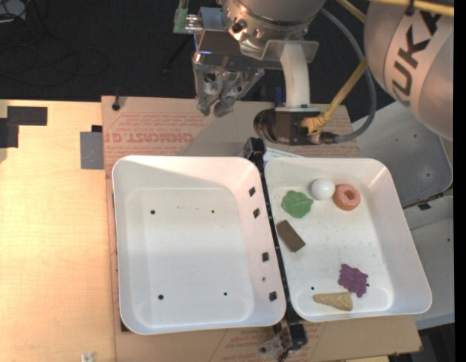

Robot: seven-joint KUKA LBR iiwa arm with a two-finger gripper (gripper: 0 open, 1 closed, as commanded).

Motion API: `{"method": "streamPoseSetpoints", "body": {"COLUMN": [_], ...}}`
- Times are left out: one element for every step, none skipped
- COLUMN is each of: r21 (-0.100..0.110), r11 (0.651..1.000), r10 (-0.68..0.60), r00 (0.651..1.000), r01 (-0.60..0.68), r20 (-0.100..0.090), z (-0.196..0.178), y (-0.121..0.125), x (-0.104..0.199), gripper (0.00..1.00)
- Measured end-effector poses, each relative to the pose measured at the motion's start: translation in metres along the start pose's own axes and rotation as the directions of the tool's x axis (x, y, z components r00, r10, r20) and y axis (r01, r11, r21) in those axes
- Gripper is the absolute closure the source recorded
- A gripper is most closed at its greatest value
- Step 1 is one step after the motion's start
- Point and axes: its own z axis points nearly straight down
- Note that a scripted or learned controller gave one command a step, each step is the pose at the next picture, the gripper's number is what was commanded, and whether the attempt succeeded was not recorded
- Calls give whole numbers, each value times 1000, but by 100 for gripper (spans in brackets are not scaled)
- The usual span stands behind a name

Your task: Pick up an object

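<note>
My claw [222, 96] hangs high at abt 12 o'clock of the bench, above the cardboard [154, 127] behind the two bins, not over either one. The tips are bunched in a dark clump from this angle, so I can't tell whether they are spread or pressed together; nothing shows between them.

Left bin [131, 179]: bare white floor. Right bin [391, 202] has all the candidates: green leaf-ish piece [297, 204] at abt 10 o'clock of that bin, white ball [322, 188] just beside it toward 12, orange ring [347, 197] touching or nearly touching the ball at 1, brown block [290, 236] near the divider at 9, purple piece [353, 279] at 5, tan wedge [333, 301] just below it at 6.

Progress, as I judge it: nothing picked. Left to do: choose a target, swing toward 4 o'clock over the right bin, drop, pinch, lift. Purple piece or brown block look like the most open targets, w/ room around them.
</note>
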Motion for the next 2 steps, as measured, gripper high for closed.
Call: {"method": "streamPoseSetpoints", "body": {"r21": [7,19], "r11": [1000,1000], "r10": [5,3], "r00": [1000,1000], "r01": [-5,-3], "r20": [1,5], "z": [17,165], "y": [-22,-36], "x": [-69,-90], "gripper": [100,100]}}
